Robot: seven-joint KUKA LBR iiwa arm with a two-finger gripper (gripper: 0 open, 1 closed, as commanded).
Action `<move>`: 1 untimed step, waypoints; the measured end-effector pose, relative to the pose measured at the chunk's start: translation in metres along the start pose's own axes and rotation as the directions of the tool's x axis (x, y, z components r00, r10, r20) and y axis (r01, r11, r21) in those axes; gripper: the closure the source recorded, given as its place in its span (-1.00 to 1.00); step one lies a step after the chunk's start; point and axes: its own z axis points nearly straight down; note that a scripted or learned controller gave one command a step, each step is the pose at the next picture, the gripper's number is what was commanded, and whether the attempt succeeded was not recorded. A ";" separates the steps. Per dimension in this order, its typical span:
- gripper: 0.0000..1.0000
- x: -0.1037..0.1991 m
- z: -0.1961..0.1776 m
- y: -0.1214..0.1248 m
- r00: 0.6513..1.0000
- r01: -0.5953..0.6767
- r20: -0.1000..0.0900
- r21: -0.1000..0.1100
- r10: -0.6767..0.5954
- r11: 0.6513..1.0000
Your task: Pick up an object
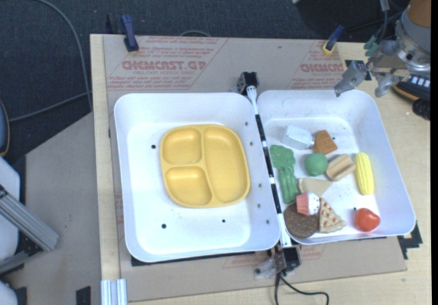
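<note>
Well, bench (pixel 198 57) bears two bins: left bin (pixel 137 180) with yellow plate (pixel 204 164), right bin (pixel 383 133) crowded with toy food, corn (pixel 365 172), tomato (pixel 367 219). Gripper (pixel 361 78) above far rim, fingers spread, holding nothing. Pick not yet begun, by look.

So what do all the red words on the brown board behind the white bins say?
"CHEMCAST G.P." in big red letters on the cardboard sheet, behind the left bin; this reading is a bit unsure, since the print is blurry.
The same red logo behind the right bin: too blurred to read.
Small red lines above and below each logo: too small to read.
</note>
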 end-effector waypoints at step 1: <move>-1.00 0.032 0.132 -0.038 1.000 0.000 0.000 0.001 0.000 1.000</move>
